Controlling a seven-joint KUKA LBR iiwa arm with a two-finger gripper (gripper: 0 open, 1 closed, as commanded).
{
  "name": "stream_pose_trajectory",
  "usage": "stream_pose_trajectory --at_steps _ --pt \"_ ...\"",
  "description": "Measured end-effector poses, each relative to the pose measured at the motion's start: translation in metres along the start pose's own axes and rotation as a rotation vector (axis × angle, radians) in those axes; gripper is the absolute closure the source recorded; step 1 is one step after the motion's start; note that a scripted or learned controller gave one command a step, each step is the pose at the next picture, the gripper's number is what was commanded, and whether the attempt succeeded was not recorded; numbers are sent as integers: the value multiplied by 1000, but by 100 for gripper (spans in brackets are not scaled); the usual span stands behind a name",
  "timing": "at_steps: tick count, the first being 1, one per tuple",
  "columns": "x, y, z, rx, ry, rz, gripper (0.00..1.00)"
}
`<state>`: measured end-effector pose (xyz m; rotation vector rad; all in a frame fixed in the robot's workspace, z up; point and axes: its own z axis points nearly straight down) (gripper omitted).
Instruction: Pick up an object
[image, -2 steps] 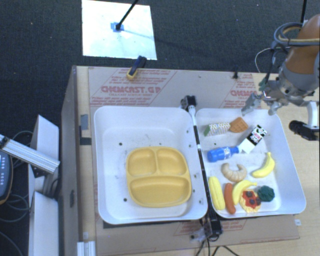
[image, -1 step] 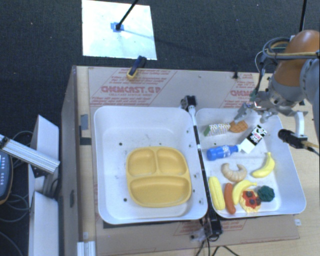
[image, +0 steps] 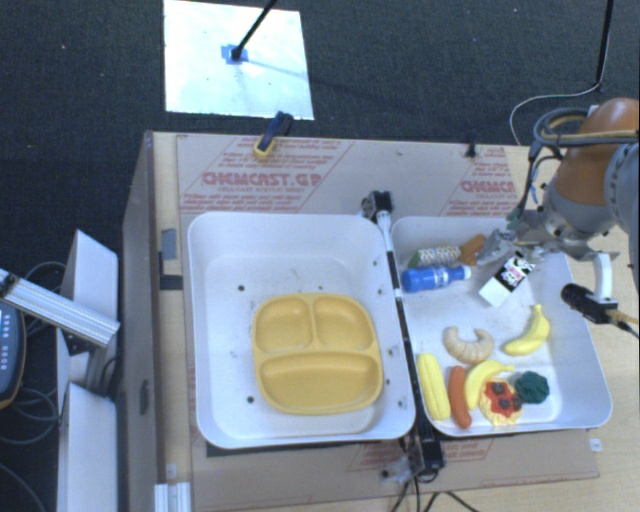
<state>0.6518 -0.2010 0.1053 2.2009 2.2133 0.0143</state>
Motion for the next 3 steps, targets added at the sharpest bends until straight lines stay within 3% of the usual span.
stream_pose_trajectory --at_steps 1,2,3 --pt "-2 2 -13 -7 -4 -2 100" --pt "26 -7 -86 15 7 1 100" --pt "25 -7 -85 17 7 2 0"
